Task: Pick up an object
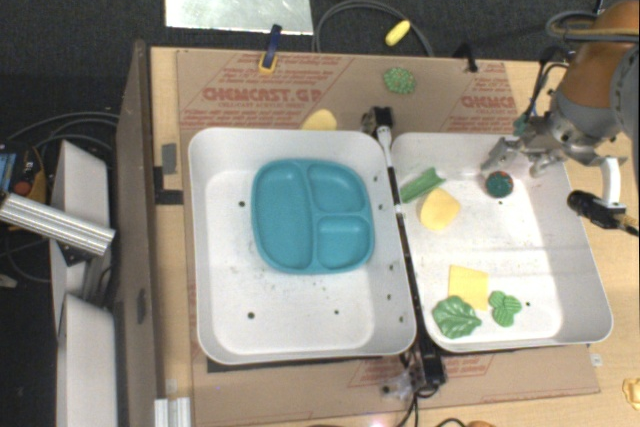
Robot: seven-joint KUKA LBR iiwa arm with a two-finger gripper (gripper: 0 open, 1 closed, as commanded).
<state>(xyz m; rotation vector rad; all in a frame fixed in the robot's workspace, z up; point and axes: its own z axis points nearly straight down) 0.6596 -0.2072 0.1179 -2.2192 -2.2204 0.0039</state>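
My gripper (517, 158) hangs over the back of the right bin (575, 265), on the grey arm with its orange band (600, 65) that comes in from the right. A small dark green and red round object (498, 183) lies just below and in front of it, touching or nearly touching it. To the left in the same bin lie a green pod (420, 183) and a yellow rounded piece (439, 209). At the bin's front are a yellow block (467, 282), a green leaf (456, 317) and a small green leafy piece (504, 307).
The left bin (220, 315) holds a blue divided plate (312, 215). On the cardboard behind the bins lie a yellow piece (320, 121) and a green round piece (400, 80). A black part (595, 208) juts over the right bin's right rim.
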